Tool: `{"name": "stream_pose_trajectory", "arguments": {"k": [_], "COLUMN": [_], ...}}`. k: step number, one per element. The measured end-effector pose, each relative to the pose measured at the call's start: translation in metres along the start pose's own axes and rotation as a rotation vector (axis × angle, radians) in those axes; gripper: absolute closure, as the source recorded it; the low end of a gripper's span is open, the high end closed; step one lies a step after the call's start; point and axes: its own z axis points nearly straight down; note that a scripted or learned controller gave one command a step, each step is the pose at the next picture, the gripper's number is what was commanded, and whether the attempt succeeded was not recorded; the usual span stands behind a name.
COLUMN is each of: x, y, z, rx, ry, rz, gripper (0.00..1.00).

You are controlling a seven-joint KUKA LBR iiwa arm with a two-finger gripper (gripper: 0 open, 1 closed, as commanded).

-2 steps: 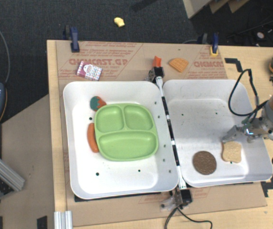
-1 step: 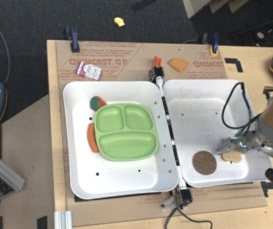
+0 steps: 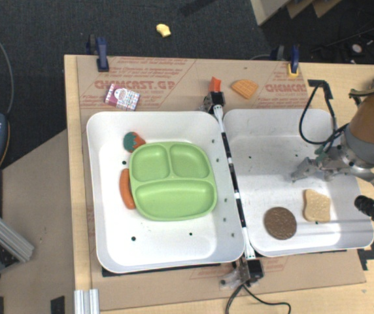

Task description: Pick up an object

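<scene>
metal gripper (image 3: 303,171) over smooth white right bin (image 3: 265,136), jaw state unclear, near rough brown disc (image 3: 280,222)

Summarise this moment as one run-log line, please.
gripper: over right bin, nothing held | brown disc, tan slice: untouched

Grey arm (image 3: 370,133) low, end effector (image 3: 303,171) leftward

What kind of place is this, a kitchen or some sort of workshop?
Most likely a robotics lab, not a kitchen. A robot arm reaches over two white bins clamped to a cardboard-covered bench, the food looks like toys, such as the brown cookie, and cables run across a carpeted floor.
</scene>
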Motion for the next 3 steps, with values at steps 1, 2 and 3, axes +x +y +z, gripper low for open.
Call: {"name": "stream_pose_trajectory", "arguments": {"k": [1,2,3], "x": [-0.010,-0.001,-0.002], "y": [-0.032,-0.062,-0.059], "z": [-0.028,0.001,-0.011], "rx": [0.006,0.008,0.000], "ry": [0.000,0.002,-0.002], "rz": [0.006,0.006,0.005], "gripper": [0.00,0.00,1.00]}}
